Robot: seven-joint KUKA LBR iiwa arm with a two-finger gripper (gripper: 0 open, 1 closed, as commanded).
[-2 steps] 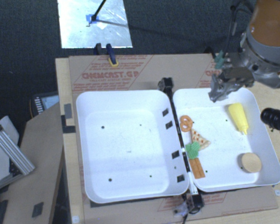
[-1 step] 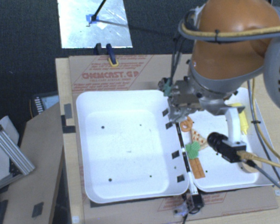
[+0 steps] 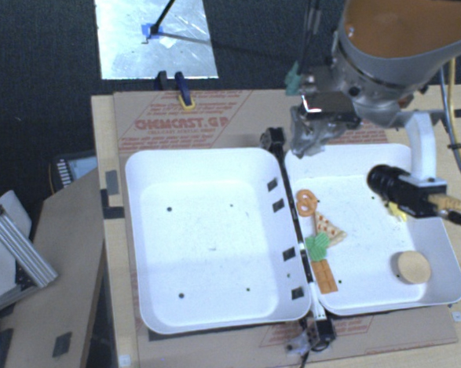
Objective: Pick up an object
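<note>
Grey metal hand [image 3: 312,138] above the right bin's [image 3: 380,298] far-left corner, its opening impossible to tell, nothing seen in it, orange pretzel [image 3: 306,202], green piece [image 3: 317,246] and orange strip [image 3: 324,276] along the divider, tan round block [image 3: 412,267] near right, left bin [image 3: 151,224] beside.

The left bin [image 3: 203,236] lies bare and open from above. In the right bin [image 3: 372,295], small toys [image 3: 320,244] crowd the left wall, a disc [image 3: 413,267] sits near the front right corner, the middle floor free.
</note>
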